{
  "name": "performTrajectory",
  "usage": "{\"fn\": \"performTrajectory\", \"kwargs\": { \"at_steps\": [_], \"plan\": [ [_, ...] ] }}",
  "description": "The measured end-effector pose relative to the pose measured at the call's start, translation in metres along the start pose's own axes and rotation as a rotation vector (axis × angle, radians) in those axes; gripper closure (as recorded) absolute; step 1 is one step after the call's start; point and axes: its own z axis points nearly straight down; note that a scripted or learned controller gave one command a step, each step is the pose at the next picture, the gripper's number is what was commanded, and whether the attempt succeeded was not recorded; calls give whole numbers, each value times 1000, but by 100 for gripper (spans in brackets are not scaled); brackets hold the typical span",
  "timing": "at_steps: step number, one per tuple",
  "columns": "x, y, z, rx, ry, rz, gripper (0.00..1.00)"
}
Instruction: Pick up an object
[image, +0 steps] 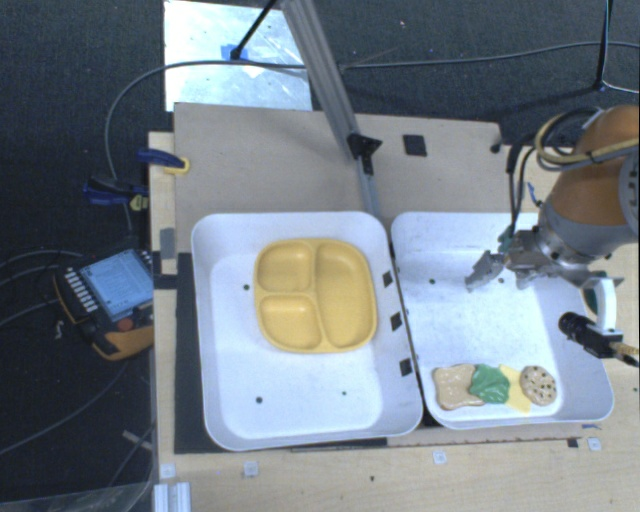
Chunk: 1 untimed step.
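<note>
Over the bench, two white bins sit side by side: the left bin (225, 400) bears a yellow divided plate (316, 296), and my arm (590, 200) reaches over the right bin (440, 240). My pincer (487, 268) hangs above that bin's bare floor, pinching nothing; whether its tips are spread I cannot tell. Near the front wall lie toy foods: a toast slice (455, 387), a green piece (490, 383), a cookie (538, 384).
</note>
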Motion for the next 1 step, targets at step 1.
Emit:
{"fn": "performTrajectory", "kwargs": {
  "at_steps": [1],
  "plan": [
    [6, -4, 44, 0, 0, 1, 0]
  ]
}}
